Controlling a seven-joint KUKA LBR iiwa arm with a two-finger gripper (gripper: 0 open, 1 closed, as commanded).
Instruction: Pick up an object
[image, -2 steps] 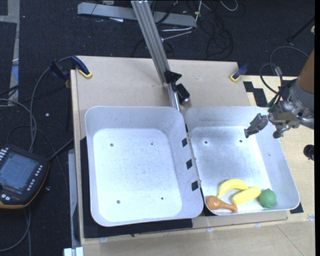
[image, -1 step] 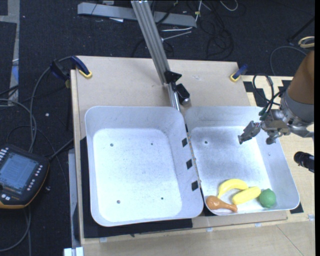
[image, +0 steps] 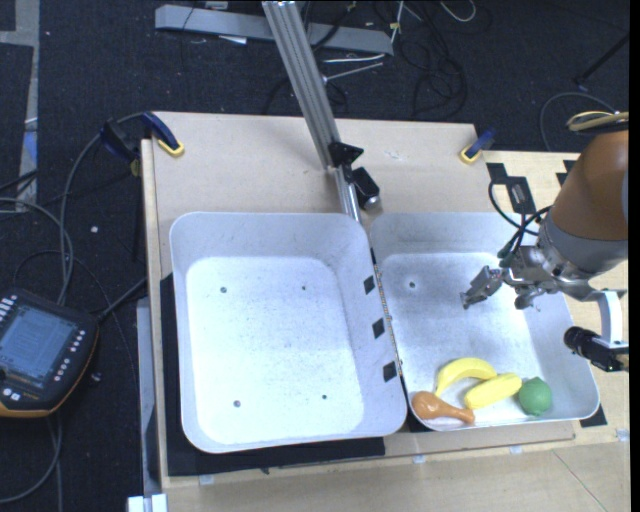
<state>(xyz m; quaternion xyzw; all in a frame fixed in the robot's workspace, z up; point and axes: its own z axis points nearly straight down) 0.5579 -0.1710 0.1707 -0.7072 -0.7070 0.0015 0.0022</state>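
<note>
The pale wooden bench (image: 420, 150) carried two shallow white plastic bins side by side, the left bin (image: 200, 250) and the right bin (image: 440, 270), their rims touching along the middle. The grey KUKA arm with its orange band (image: 600, 190) reached in from the right and hung over the right bin's far half. Its two-finger gripper (image: 478, 290) pointed left above bare bin floor, nothing seen between the fingers; how far apart they stood could not be told. Along the right bin's near edge lay two yellow bananas (image: 478, 382), touching, an orange pear-shaped object (image: 440, 407) just left of them, and a green round fruit (image: 536, 397) at their right end, all well apart from the gripper.
</note>
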